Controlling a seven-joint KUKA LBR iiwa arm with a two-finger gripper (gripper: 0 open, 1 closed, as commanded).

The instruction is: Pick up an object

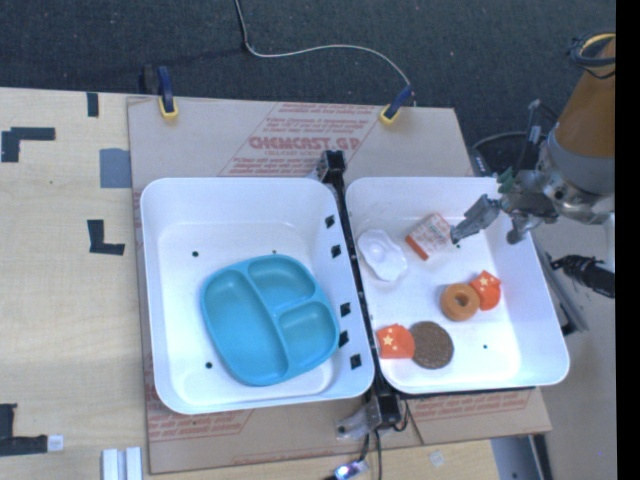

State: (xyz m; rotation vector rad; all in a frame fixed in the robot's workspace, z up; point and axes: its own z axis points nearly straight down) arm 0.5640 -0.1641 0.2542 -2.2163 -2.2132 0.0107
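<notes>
Small red-and-white crinkly snack packet (430, 234) lies in the right white bin (530, 363), just to the left of the gripper (468, 228). One dark finger points down at it. How far the gripper is open cannot be told.

Right bin's (540, 368) near-right corner lies bare; toys crowd its middle.

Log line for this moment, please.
gripper: over right bin, beside red-and-white packet | held: nothing seen | left bin: blue tray
</notes>
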